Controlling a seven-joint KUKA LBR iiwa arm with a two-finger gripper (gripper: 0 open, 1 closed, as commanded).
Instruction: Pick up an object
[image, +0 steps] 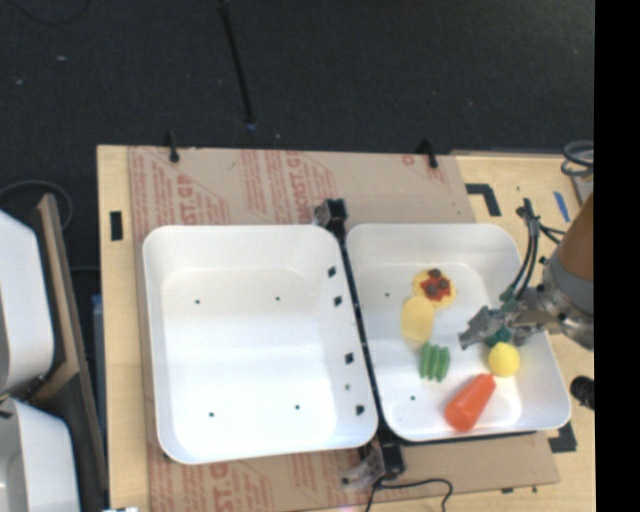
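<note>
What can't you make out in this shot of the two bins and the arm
1. The hand, camera view: small and dark, so whether it is open or shut is unclear.
2. The yellow ball: the hand overlaps its top, so contact is uncertain.
3. The arm: cut off by the right edge.
4. The round yellow item with a red top: too blurred to identify.
5. The green piece: too small to identify.

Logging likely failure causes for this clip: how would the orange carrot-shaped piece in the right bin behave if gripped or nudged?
The orange carrot-shaped piece looks smooth and tapered, so fingers may slide toward its narrow end. Its rounded body would probably roll sideways if nudged. It lies near the right bin front wall, which may crowd the gripper.
</note>
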